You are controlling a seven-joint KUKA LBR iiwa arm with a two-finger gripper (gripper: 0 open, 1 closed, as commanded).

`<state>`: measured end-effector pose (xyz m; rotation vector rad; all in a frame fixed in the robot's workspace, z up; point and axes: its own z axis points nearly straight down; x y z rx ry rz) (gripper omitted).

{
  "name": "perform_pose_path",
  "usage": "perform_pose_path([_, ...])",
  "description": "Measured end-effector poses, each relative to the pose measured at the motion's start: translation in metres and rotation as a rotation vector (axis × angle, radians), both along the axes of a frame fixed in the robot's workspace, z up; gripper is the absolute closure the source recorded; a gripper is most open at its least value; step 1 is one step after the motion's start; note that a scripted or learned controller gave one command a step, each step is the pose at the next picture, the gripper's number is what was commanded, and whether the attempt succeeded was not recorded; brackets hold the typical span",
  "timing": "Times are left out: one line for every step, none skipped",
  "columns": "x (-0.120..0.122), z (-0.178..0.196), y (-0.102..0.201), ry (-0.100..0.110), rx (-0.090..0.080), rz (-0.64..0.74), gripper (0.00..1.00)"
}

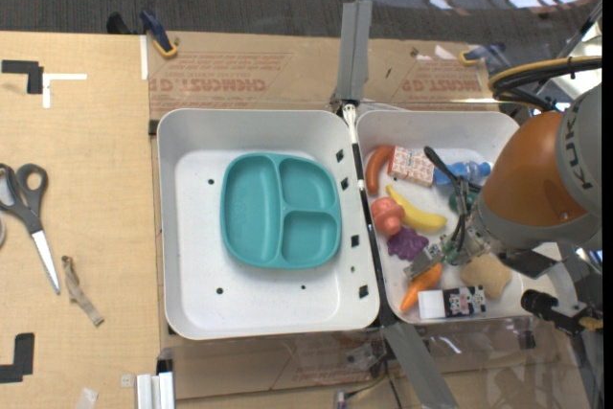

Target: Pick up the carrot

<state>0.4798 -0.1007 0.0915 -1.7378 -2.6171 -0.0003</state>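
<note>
Carrot first: a small orange toy carrot (422, 286) lies near the front of the right-hand shallow white bin (498, 122), its long axis slanting from lower left to upper right. The grey two-finger gripper (448, 250) sits just above and to the right of the carrot's upper end, near or touching it (whether it is open or closed cannot be told). Sharing that bin are a yellow banana (418, 211), purple grapes (408, 245), a pink round toy (387, 215) and small printed boxes. The left white bin (182, 235) holds a teal divided plastic plate (282, 210).
</note>
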Motion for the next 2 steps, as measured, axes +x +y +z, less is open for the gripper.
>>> perform_pose_path([0.005,0.012,0.000,-0.014,-0.002,0.001,1.00])
perform_pose_path([-0.002,0.129,0.074,0.001,-0.002,-0.182,1.00])
